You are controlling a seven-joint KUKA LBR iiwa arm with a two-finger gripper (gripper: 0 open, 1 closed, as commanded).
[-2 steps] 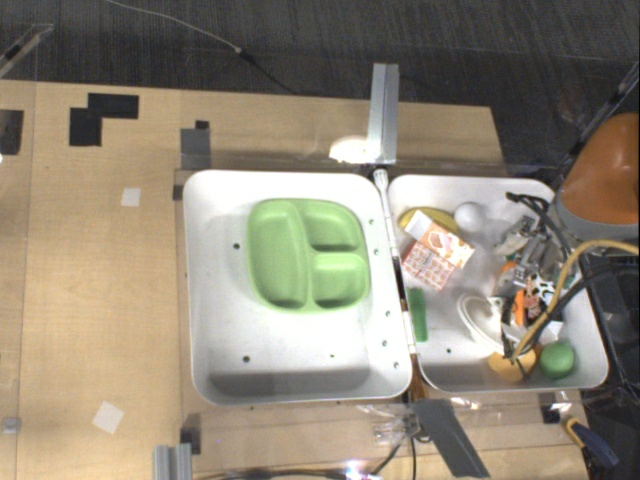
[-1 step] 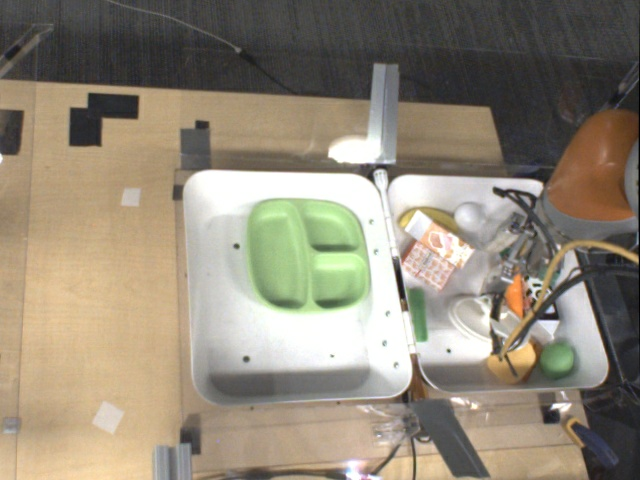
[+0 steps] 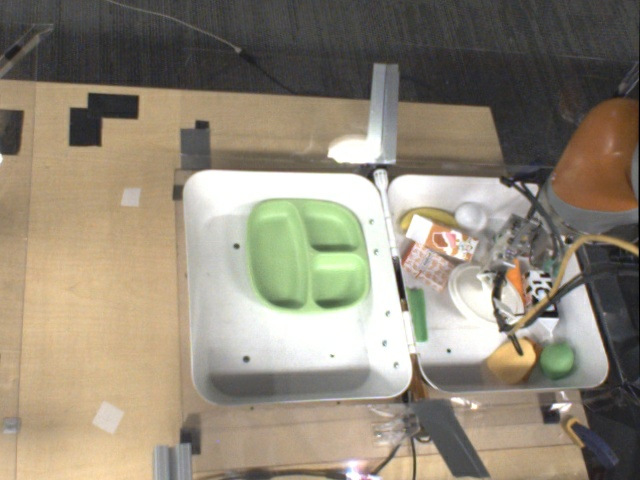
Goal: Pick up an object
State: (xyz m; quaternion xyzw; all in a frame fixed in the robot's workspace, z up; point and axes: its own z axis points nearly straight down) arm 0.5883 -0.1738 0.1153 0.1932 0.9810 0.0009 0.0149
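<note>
White bowl (image 3: 468,290), that looks like the likeliest pick to me: it sits in the middle of the right bin (image 3: 600,373), at centre right of the frame, just to the left of and slightly below the gripper (image 3: 508,260). The gripper hangs low over the clutter there, tangled among its own cables, and whether it is open or closed I honestly cannot tell from here. The bowl is round, so no long axis to line up with; the move turns on a short shift toward frame left to get over its rim. There is only the one arm (image 3: 600,163), reaching in from the right edge. Now the count in that bin: one banana (image 3: 424,215) at the upper left, one white ball (image 3: 470,213) beside it, two printed cartons (image 3: 440,250) lying touching each other, one green stick (image 3: 417,318) lying lengthwise along the left wall, one orange piece (image 3: 516,281) and one black-and-white item (image 3: 541,288) right by the gripper, one yellow-orange lump (image 3: 510,364) and one green ball (image 3: 557,360) side by side at the lower right. The left bin (image 3: 215,368) holds one green divided plate (image 3: 305,253), well away from the gripper. Crowded over there, so a clean grab looks tricky.
</note>
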